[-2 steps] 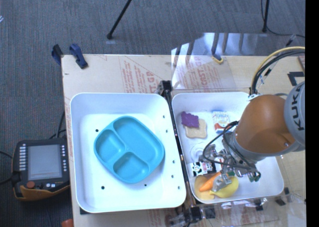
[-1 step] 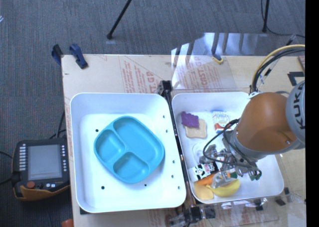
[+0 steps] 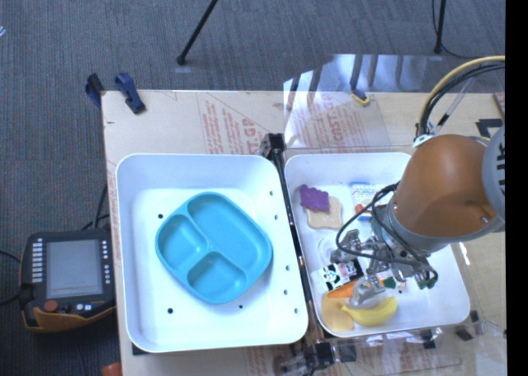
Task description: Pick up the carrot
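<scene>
My arm's orange band (image 3: 441, 189) hangs over the right bin (image 3: 458, 300), covering a good part of it. Left bin (image 3: 132, 201) on the bench (image 3: 206, 119) holds just a blue divided plate (image 3: 214, 246), well apart from the work.

My claw (image 3: 369, 271) is down low in the right bin, at the front cluster of toy food. Can't tell if it's spread or pressed together; wrist clutter and cables hide that. Nothing visibly pinched.

Carrot (image 3: 340, 289): small orange piece peeking out just beside the claw, toward the bin's front left, touching or nearly touching the yellow banana (image 3: 371, 311). It lies in the bin, so I judge the pick not done. Reach looks about complete; grasp and lift are left.

Crowding is the problem. Banana sits right against the carrot, a pale yellow slice (image 3: 334, 312) just in front, a small black-and-white item (image 3: 340, 272) just behind. Easy to nip the wrong thing or shove the carrot aside. Further back: toast slice (image 3: 323, 214) with purple grapes (image 3: 313, 197) at its edge, clear of the grasp.
</scene>
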